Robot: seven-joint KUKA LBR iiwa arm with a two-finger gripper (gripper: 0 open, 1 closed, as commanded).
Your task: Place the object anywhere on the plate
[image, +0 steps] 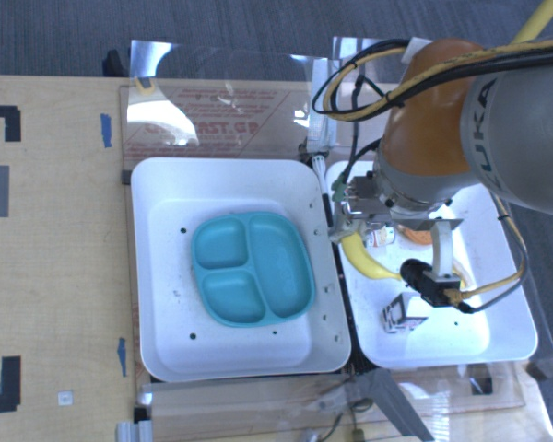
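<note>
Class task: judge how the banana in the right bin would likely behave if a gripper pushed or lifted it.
The banana is curved, so a push would probably spin it rather than roll it. Its smooth yellow skin may slip between fingers. It lies close beside other items under the arm, so nudging may disturb them.

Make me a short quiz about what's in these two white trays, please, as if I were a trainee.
1. True or false: the blue plate lies in the left bin.
2. How many compartments does the plate have?
3. The banana lies: A) on the plate, B) in the right bin under the arm, C) on the bench.

Key: 1 true; 2 three; 3 B.
</note>
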